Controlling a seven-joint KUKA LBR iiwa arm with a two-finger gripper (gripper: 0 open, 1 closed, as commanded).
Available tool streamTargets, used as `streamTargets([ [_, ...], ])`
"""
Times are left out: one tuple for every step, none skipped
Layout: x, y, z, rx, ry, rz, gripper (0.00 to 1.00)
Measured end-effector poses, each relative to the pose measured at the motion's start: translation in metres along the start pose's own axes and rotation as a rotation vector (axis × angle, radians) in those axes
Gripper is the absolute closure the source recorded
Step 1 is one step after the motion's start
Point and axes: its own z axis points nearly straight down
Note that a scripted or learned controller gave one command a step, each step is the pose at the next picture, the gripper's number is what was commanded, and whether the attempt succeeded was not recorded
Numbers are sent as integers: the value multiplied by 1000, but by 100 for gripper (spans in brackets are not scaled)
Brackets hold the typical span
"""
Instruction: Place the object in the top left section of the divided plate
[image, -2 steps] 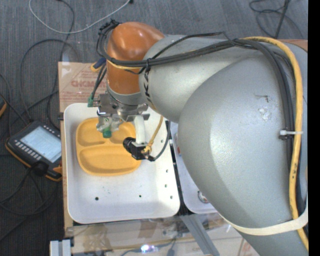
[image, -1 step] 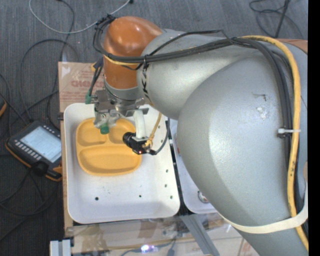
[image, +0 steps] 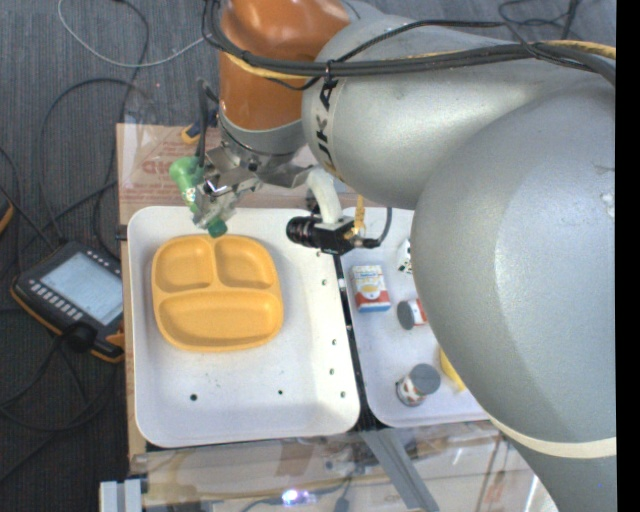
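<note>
my pincer pinches a green object just beyond the divided plate's far rim, so carrying looks done and lowering into its top left section remains.

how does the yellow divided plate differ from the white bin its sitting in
The divided plate is yellow-orange; the left bin is white. The plate is split into three sections by raised ridges, while the bin is one open tray. The plate is much smaller, covering just the upper left part of the bin's floor. Both are shallow, with rounded corners, and lie flat.
</note>
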Motion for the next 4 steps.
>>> streamTargets([
  [11, -14, 37, 2, 4, 96, 100],
  [3, -19, -43, 0, 2, 127, 100],
  [2, -19, -49, 5, -2, 128, 100],
  [27, -44, 7, 2, 2, 51, 100],
])
